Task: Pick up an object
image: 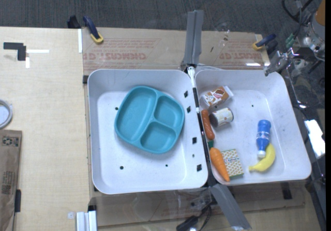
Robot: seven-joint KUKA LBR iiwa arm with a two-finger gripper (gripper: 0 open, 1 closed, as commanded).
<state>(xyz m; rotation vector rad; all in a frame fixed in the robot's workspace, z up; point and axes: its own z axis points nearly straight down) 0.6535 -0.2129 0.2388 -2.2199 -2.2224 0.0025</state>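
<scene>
Nearest the camera, the carrot (219, 164) and a checked packet (232, 161) lie touching each other at the near edge of the right bin (292, 116).

The gripper (275, 62) hangs over that bin's far right corner, at the end of cabling and grey hardware coming in from the right. It is too small and cluttered to tell how far open it is, and nothing can be seen held in it. No object has been picked yet, so the step in hand is judged to be choosing a target and coming down on it.

Working outward from the gripper, the blue bottle (264, 134) is the closest candidate. It lies on its side, with the banana (264, 160) just at its near end. Further left, a small can (223, 116), a brown snack packet (215, 96) and a sausage (207, 124) crowd against the divider. The blue divided plate (150, 119) sits alone in the left bin (101, 136).

The bottle looks the soundest choice, since it has bare floor on both long sides. A good grasp would probably straddle its body crosswise, away from the banana. It is round and may roll, so a centred, square descent matters. The cluster by the divider leaves little room, and the plate looks too wide and flat.
</scene>
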